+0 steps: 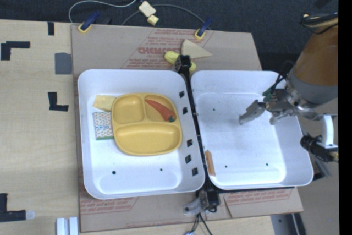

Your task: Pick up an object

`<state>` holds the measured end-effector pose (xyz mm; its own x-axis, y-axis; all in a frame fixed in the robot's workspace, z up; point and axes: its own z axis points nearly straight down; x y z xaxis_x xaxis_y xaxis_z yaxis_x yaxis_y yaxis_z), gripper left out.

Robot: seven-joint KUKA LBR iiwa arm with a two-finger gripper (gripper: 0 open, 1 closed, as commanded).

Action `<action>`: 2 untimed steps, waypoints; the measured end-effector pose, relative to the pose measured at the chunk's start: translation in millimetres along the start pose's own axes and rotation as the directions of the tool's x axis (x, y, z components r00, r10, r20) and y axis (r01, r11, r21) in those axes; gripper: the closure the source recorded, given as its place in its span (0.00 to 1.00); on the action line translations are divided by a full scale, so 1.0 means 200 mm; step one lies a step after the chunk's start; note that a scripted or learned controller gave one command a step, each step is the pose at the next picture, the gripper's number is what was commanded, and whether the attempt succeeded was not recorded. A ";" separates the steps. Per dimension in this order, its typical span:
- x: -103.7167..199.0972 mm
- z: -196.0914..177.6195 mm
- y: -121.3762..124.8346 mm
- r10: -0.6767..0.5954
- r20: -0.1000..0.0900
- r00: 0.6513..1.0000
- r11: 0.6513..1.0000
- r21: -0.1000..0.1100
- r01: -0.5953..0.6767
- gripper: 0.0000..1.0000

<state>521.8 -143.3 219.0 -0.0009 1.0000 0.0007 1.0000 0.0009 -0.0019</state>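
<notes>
Tray (pixel 147 132) in left bin (pixel 91 173); claw (pixel 254 111) over right bin (pixel 286 176).

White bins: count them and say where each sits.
2. The left bin holds a yellow tray; the right bin lies beside it, under the claw.

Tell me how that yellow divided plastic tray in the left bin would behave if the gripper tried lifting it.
The yellow divided plastic tray looks moulded and rigid, so it probably stays stiff. Wide and shallow, it seems awkward for the two-finger gripper; a rim pinch may tilt it. The red chilli-shaped piece lying in one compartment would likely slide.
</notes>
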 end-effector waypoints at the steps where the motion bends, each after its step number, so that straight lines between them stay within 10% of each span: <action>1: 0.40 0.09 0.49 -0.011 -0.002 1.000 1.000 -0.005 0.011 0.00; 2: 0.20 0.61 0.73 0.001 0.003 1.000 1.000 0.005 -0.001 0.00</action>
<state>666.8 -103.4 95.8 0.0001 1.0000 -0.0021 1.0000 -0.0001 -0.0069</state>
